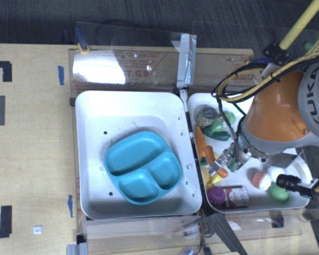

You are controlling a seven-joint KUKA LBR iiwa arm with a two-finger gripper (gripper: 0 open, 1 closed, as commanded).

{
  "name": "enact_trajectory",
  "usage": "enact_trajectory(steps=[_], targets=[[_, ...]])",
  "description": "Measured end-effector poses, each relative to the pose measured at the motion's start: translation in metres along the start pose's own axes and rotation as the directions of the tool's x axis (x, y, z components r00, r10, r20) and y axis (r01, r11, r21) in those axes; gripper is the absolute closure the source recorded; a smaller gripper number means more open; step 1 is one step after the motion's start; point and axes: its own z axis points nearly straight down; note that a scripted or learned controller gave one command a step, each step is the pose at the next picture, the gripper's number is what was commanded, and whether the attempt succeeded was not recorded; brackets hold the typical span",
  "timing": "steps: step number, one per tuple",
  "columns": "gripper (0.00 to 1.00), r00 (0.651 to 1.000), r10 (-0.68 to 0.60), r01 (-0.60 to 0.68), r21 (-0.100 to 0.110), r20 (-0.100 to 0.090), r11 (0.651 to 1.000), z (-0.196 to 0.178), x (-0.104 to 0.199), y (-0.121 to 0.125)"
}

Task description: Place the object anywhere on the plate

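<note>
1. Plate first: the blue three-compartment plastic plate (143, 166) sits tilted in the middle of the left white bin (90, 142), with all its sections bare.
2. Small toys crowd the right white bin (303, 166): an orange carrot-shaped piece (201, 143), a green item (218, 127) by a grey can (207, 113), a purple ball (217, 195), a red-labelled bottle lying flat (237, 196), and a green ball (279, 193).
3. Grey-and-orange arm (279, 116) reaches over that bin, with the gripper (227, 161) low among the toys.
4. Jaws: honestly can't tell how far apart they are, or whether they've got anything; too cluttered there.
</note>
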Motion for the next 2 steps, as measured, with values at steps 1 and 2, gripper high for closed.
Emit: enact_trajectory(steps=[1, 2], targets=[[1.0, 0.996, -0.086, 0.086, -0.001, 0.001, 0.996, 0.0005, 0.0692, 0.0483], [0.0, 0.997, -0.083, 0.083, -0.001, 0.002, 0.997, 0.0003, 0.0677, 0.0476]])
